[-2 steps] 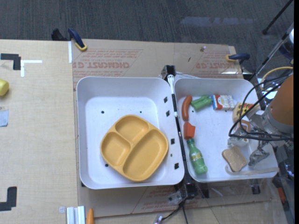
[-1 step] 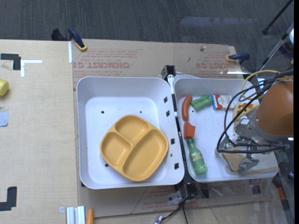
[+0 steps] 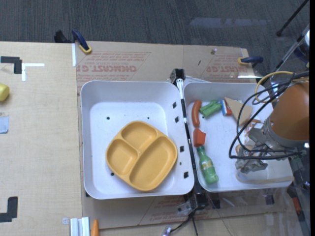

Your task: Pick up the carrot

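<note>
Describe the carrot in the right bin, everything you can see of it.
The carrot is a short, stubby orange-red piece, looking like toy plastic, lying flat on the floor of the right bin close to its left wall. It sits between a hot dog above it and a green bottle below, whose neck points at it and nearly meets it. The gripper is off to its right, apart.

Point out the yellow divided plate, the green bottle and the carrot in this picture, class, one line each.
yellow divided plate [image 3: 129,151]: camera view, floor of its left compartment.
green bottle [image 3: 207,169]: camera view, middle of its body.
carrot [image 3: 199,137]: camera view, middle of the short orange piece.
</note>
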Tool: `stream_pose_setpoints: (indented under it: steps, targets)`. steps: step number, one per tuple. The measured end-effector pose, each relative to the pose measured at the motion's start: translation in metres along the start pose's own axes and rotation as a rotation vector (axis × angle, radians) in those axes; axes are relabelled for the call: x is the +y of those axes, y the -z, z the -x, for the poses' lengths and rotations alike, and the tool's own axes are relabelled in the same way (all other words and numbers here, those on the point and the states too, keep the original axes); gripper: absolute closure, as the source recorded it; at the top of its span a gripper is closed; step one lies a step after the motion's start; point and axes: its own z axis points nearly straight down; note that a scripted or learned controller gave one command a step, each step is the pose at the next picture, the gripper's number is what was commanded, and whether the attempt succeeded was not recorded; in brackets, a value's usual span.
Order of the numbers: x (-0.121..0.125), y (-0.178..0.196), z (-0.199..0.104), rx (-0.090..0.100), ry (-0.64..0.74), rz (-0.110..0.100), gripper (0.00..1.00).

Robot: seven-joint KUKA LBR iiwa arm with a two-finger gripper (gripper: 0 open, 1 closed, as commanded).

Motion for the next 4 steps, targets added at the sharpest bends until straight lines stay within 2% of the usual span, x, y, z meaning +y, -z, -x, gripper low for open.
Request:
stream_pose_setpoints:
  steps: [1, 2, 3, 4]
  targets:
    - [0.000, 0.000, 0.000, 0.000, 0.000, 0.000, 0.00]
    - [0.026, -0.010, 0.027, 0.005, 0.037, 0.003, 0.00]
    - [0.011, -0.010, 0.027, 0.004, -0.210, -0.001, 0.00]
    - [0.008, -0.009, 0.006, 0.005, -0.208, 0.000, 0.00]
